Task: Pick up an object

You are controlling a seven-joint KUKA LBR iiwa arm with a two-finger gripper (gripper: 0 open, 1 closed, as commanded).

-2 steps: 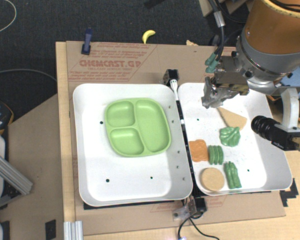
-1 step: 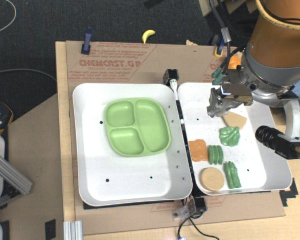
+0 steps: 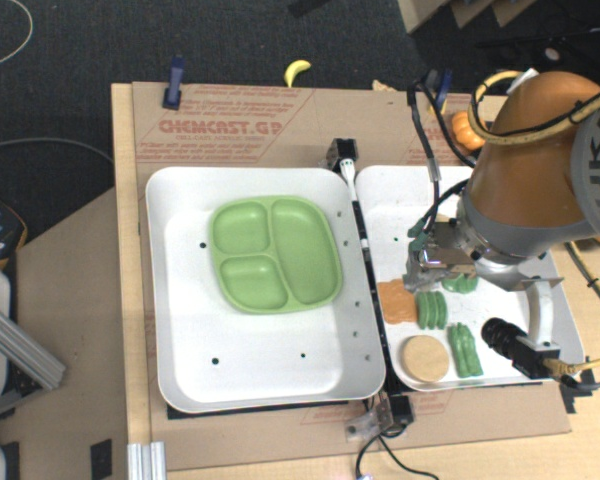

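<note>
Arm (image 3: 535, 158) hides part of the right bin (image 3: 390, 218); gripper (image 3: 432, 268) open or closed, cannot tell.

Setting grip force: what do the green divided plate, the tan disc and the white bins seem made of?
The green divided plate looks like moulded plastic, satin: uniform colour, soft rounded ridges. The tan disc seems a matte toy food piece, plastic or foam; too small to tell. The white bins look like thin formed plastic, slight sheen, rounded rims.

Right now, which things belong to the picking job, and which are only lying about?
Job: gripper; in right bin, orange slab, green ridged pieces, tan disc.
Lying about: green divided plate in left bin; yellow piece, blue clip on cardboard.
</note>
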